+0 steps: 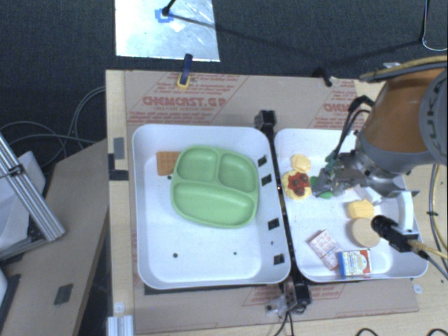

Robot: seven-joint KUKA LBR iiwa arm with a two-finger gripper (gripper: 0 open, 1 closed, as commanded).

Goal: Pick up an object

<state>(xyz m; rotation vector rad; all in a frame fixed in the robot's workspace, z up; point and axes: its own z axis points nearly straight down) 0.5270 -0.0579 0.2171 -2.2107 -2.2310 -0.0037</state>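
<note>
My jaws (326,182) hang low in the right bin (308,261), over a small dark green object (320,187) just right of the red-and-yellow toy food (299,183). I cannot tell how far they are open or whether they grip anything.

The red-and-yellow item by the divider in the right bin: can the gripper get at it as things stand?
Probably yes. The red-and-yellow item lies uncovered, and the gripper sits just to its right, nothing between them.
</note>
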